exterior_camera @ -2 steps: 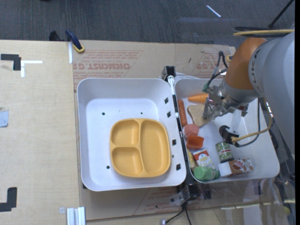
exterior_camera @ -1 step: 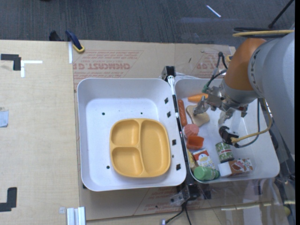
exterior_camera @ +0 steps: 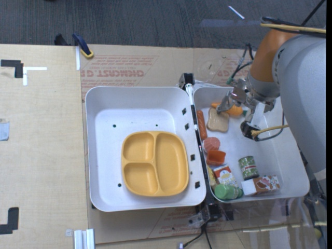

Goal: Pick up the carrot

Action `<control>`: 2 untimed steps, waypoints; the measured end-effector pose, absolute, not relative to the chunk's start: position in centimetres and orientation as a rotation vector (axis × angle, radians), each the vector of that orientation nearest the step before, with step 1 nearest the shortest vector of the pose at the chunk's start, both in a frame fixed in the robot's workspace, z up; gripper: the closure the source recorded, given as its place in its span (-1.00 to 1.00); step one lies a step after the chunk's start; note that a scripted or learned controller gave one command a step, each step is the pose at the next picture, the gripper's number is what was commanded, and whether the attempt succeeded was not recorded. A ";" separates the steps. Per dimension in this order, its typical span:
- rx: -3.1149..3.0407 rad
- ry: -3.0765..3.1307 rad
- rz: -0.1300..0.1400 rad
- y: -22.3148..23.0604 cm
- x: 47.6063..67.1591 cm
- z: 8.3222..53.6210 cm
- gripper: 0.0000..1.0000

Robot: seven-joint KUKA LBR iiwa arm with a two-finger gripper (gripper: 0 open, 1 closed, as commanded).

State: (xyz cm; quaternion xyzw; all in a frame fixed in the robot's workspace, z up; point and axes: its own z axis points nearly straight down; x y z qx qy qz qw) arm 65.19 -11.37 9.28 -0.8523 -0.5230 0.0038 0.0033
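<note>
Reaching in from the right, the grey arm's gripper (exterior_camera: 232,107) hangs over the far end of the right bin (exterior_camera: 290,154); whether its fingers are spread or closed cannot be told; the orange carrot (exterior_camera: 234,110) lies directly under the fingertips, seemingly touching them; a bread slice (exterior_camera: 218,121) sits just beside them; a green can (exterior_camera: 248,167) stands well apart.

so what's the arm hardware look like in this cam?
Arm: bulky rounded light-grey shell, with an orange band above the wrist. Below it a darker grey metallic wrist section, then the gripper, small with dark metal parts. Thin cables run alongside the wrist, including a yellowish one looping beneath.
</note>
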 end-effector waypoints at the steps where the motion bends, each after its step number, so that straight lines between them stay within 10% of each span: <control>1: -2.674 -1.649 0.009 -11.4 65.3 10.3 1.00; 2: -2.673 -1.649 0.010 -11.3 65.3 10.3 -1.00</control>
